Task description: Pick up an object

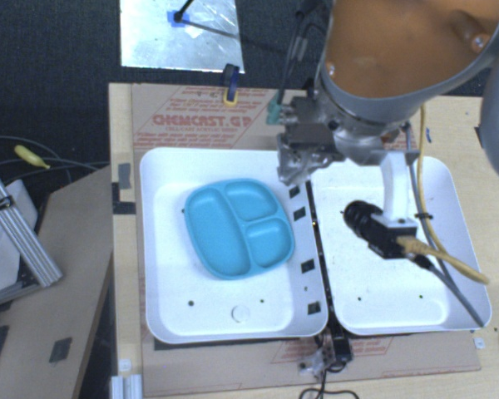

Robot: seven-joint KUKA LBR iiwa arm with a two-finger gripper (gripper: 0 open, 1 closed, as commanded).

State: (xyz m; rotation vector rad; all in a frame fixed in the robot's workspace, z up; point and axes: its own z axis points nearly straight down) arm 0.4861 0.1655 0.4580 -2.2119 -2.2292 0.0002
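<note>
Two shallow white plastic bins (382,318) are seen on a cardboard-covered bench (191,119), a blue three-compartment plastic tray (237,227) is laid flat in the left one, and the gripper (295,169), perhaps just above the dividing rims, cannot be judged spread or pressed together.

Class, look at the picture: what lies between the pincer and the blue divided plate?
In the camera view, just a short stretch of bare white floor of the left bin separates the pincer from the blue divided plate.

One blue divided plate (237,227) (three compartments), two white bins (170,306)
</note>
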